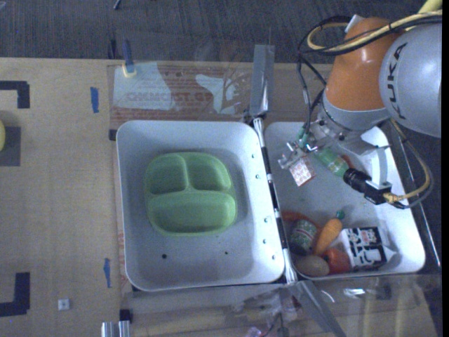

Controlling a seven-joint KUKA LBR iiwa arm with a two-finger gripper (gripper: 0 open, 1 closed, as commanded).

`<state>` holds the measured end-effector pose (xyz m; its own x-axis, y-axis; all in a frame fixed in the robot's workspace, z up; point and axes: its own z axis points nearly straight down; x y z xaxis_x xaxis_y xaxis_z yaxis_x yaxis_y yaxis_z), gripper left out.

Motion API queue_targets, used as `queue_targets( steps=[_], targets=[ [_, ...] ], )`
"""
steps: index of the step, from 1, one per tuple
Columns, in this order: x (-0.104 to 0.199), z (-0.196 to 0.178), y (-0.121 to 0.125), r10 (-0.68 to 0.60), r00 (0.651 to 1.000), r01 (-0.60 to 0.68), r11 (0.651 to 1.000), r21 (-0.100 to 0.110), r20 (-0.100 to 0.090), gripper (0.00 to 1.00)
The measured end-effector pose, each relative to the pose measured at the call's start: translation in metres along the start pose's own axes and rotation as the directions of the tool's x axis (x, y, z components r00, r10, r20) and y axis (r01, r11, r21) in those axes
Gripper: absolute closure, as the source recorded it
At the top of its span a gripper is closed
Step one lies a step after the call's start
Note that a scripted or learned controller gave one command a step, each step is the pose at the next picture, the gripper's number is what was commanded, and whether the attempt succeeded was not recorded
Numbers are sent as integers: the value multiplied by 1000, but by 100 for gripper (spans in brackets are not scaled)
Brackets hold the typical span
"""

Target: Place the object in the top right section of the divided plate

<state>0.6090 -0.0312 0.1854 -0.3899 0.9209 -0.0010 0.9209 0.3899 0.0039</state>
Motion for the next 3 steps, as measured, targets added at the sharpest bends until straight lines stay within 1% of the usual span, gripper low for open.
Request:
queue_targets(
  steps=[1,2,3],
  targets=[
    [44,-17,40,-105,994,105,994,-1,1,100],
    [44,-17,40,-105,994,105,994,-1,1,0],
    [103,-103,63,665,747,-665,747,2,2,0]
  ],
)
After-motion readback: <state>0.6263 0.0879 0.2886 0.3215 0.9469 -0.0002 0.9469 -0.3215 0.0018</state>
